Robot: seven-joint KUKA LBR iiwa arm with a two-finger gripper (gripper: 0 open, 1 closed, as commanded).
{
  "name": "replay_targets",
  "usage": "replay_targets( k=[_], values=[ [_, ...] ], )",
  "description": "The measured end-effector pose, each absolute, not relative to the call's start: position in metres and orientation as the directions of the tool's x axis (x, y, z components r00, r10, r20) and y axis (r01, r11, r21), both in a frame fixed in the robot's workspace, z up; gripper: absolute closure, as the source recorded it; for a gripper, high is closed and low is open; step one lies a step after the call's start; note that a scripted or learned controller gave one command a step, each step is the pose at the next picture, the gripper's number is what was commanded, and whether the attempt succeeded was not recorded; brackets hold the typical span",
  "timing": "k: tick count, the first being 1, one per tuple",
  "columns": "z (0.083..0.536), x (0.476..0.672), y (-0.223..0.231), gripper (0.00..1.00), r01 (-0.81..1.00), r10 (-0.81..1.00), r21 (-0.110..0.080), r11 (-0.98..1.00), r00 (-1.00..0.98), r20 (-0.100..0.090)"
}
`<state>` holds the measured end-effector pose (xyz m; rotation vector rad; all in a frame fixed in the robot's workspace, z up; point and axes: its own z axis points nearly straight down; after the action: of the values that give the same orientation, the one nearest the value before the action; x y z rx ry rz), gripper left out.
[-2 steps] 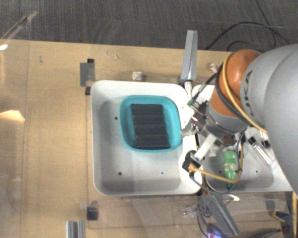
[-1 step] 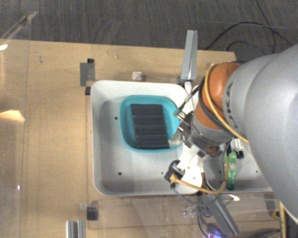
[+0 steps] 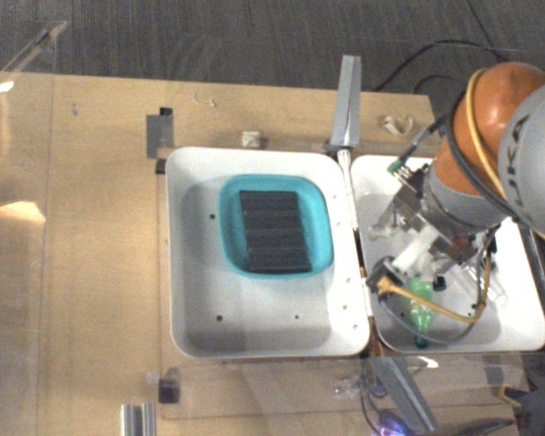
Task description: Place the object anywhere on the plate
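Note:
A teal square plate [image 3: 321, 234] lies in the left bin [image 3: 191, 271], and a dark ridged rectangular slab [image 3: 272, 232] covers its middle. In the right bin [image 3: 518, 330] a small green object [image 3: 421, 304] lies near the front wall. My gripper [image 3: 429, 276] hangs low over the right bin, just above and behind the green object. The wrist hides the gripper's tips and part of the green object, so I cannot tell whether they touch.
The grey and orange arm [image 3: 509, 143] covers the back right of the right bin. A ridge [image 3: 352, 243] divides the two bins. A grey post [image 3: 348, 107] stands behind the ridge. Small clamps sit on the wooden bench [image 3: 73, 243].

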<state>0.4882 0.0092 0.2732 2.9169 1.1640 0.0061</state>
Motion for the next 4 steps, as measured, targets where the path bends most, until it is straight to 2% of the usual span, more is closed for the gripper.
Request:
replay_targets(
  k=[1, 2, 3, 4],
  values=[
    [0.282, 0.49, 0.011, 1.0, 0.697, 0.697, 0.003, -0.717, 0.717, 0.002],
    [0.28, 0.488, -0.051, 1.0, 0.892, 0.892, 0.0, -0.452, 0.452, 0.0],
    [0.28, 0.488, -0.051, 0.0, 0.892, 0.892, 0.001, -0.452, 0.452, 0.0],
    [0.247, 0.488, -0.001, 0.0, 0.868, 0.868, 0.001, -0.496, 0.496, 0.001]
  ],
)
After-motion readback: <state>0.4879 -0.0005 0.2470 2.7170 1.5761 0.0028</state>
